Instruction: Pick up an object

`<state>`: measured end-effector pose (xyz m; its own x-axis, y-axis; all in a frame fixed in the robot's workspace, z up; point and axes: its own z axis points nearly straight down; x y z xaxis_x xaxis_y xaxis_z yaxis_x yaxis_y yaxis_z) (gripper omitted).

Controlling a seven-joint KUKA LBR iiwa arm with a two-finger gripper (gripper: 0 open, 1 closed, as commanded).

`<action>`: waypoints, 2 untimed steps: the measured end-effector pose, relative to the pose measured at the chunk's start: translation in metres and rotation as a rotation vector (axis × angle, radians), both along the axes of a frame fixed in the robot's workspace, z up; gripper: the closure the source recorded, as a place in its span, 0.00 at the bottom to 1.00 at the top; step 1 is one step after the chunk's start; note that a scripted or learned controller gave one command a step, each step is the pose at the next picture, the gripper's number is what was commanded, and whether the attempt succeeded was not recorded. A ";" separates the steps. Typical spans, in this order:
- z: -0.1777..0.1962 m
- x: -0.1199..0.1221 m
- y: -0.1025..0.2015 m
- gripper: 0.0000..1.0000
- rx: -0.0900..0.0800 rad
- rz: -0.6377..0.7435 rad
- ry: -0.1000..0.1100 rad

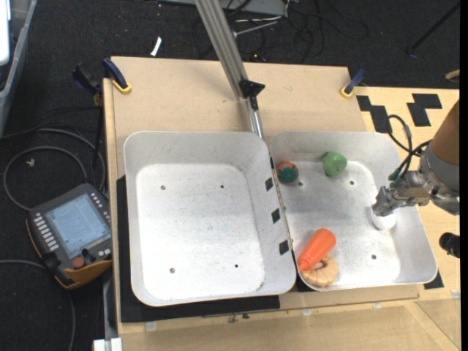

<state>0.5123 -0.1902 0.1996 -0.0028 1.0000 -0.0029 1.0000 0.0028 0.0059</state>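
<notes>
The hand (385, 212) is hovering low over a white object (383, 221) directly beneath it; its grip cannot be told, so the pickup is looking unfinished.

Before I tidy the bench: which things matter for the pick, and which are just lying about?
For the pick:
end effector
white object beneath it
orange carrot
tan ring
green ball
small red-green ball
right bin

Lying about:
left bin
teach pendant
clamps

Matt white plastic bins (197, 218); bare wooden bench (190, 97); glossy orange carrot (316, 247)
</notes>
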 end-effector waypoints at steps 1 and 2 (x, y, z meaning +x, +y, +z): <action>0.024 0.001 0.000 1.00 0.001 0.000 0.002; 0.024 0.016 0.043 1.00 0.003 0.005 0.004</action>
